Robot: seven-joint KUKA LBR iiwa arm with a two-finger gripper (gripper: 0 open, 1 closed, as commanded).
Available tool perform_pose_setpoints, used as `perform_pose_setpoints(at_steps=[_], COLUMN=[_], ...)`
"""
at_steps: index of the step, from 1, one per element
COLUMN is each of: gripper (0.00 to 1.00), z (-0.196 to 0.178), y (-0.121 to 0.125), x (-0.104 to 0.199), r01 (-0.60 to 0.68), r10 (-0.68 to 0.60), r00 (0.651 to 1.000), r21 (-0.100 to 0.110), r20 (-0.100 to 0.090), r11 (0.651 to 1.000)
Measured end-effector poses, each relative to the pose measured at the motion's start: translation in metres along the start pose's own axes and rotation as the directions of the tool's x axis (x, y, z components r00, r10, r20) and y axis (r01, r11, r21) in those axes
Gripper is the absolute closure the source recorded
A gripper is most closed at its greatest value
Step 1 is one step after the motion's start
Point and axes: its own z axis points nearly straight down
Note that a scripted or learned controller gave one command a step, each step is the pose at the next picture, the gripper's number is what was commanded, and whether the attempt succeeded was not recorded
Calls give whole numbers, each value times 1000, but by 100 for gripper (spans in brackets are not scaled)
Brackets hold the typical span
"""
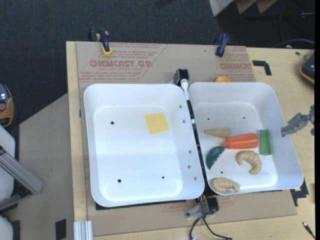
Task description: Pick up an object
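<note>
Pick not yet made; nothing is lifted, all items lie flat in the bins. End effector (298, 123) sits at the counter's right edge, just outside the right bin's (280, 109) right wall, grey fingers pointing in toward the bin; whether they are apart or together cannot be told from this angle, and nothing shows between them. Right bin carries the candidates, bunched in its near half: toy carrot (243, 141) with green top (264, 141) nearest the end effector, a tan cone (218, 132) just beyond it toward the divider, a dark green wedge (214, 156) beside the divider, a tan croissant (250, 161) just in front of the carrot, and a beige peanut-like piece (225, 185) at the near wall. Left bin (100, 134) carries one flat yellow square (156, 123), well apart from the arm. Left to do, by my reading: reach over the right wall, descend, close, lift. Carrot and croissant lie nearly touching, so crowding may spoil a clean grasp. Clamps (104, 40) hold the far counter edge.
</note>
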Motion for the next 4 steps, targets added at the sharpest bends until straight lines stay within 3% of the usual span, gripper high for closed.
perform_pose_setpoints(at_steps=[1,2,3,4], gripper=[0,0,100,100], z=[-124,-263,-265,-253], y=[56,-2,1,0], x=[91,63,65,91], r01=[14,-3,1,2], r10=[-14,3,-1,-2], r00=[1000,1000,1000,1000], r21=[-18,-20,-6,2], r20=[1,5,3,-2], r11=[1000,1000,1000,1000])
